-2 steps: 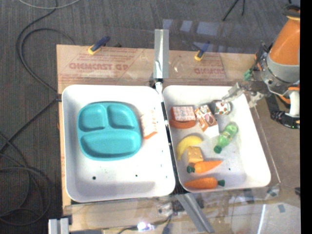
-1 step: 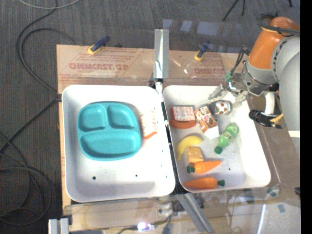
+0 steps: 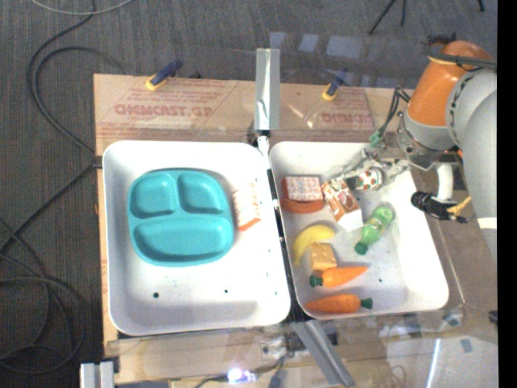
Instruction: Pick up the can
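While hovering beside the can (image 3: 371, 176), keep the claw (image 3: 358, 174) centred, descend squarely, clamp gently; cannot tell whether apart or together now.

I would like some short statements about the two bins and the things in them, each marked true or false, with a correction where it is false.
1. The turquoise divided plate lies in the left bin. True.
2. The green bottle lies in the left bin. False: it lies in the right bin, near its right side.
3. Two carrots lie near the front of the right bin. True.
4. The banana rests on the turquoise divided plate. False: it lies in the right bin, beside the carrots.
5. The gripper is over the left bin. False: it is at the back of the right bin.
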Available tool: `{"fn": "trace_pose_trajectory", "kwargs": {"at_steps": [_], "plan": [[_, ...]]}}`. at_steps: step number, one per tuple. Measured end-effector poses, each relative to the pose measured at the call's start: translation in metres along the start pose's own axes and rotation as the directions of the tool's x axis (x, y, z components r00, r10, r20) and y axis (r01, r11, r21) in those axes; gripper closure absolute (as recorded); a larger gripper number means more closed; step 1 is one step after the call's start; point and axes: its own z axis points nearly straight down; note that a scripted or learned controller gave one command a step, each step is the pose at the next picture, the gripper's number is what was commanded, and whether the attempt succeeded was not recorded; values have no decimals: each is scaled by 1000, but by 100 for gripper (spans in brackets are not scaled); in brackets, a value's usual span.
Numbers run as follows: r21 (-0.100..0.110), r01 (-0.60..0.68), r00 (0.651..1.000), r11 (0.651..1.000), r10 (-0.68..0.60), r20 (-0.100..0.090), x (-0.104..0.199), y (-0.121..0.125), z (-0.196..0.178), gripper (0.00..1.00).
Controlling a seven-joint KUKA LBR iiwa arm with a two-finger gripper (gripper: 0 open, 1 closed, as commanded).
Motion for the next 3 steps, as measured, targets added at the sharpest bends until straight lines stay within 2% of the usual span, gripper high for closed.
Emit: {"fn": "trace_pose_trajectory", "kwargs": {"at_steps": [1,2,3], "plan": [[0,1,1000,1000,-1,3,0,0,-10,100],[4,-306,952,952,306,5,45,-7,-111,100],[3,-211,977,977,211,7,-3,-7,-170,100]]}}
